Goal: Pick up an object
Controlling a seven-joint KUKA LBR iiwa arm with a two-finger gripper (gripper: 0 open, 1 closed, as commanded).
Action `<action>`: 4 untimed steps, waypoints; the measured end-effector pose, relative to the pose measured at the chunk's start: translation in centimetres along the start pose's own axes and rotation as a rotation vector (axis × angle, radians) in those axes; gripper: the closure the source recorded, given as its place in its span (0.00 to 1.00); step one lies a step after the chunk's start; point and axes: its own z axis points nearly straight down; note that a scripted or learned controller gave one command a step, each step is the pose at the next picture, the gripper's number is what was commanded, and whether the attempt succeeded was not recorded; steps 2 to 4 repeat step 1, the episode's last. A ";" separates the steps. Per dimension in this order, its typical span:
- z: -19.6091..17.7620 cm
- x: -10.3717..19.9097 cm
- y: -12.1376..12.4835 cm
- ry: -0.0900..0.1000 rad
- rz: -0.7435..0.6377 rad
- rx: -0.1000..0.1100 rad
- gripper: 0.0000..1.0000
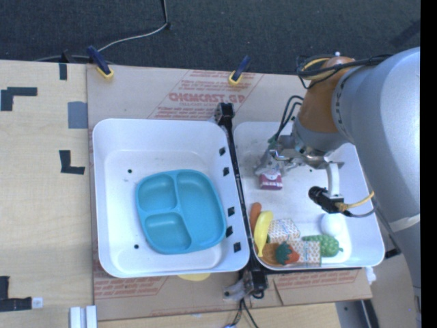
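One gripper [273, 161] hangs directly over a small red-and-white object [270, 180].

floor: dark carpet [205, 12] | bench: wood [41, 217] | cover: cardboard sheet [171, 94] | 2 yellow clamps [239, 74]

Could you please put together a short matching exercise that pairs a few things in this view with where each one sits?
Things:
1. blue divided plate
2. banana
3. small red and white object
4. gripper

Places:
A. just under the gripper, in the right bin
B. over the right bin's upper part
C. in the left bin
D. near the right bin's lower left corner

Pairs: 1-C, 2-D, 3-A, 4-B
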 end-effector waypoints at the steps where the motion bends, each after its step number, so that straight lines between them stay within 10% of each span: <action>1: -8.9 7.0 -7.3 0.004 -0.001 0.004 1.00; 4: -8.9 7.0 -7.3 0.004 -0.001 0.004 1.00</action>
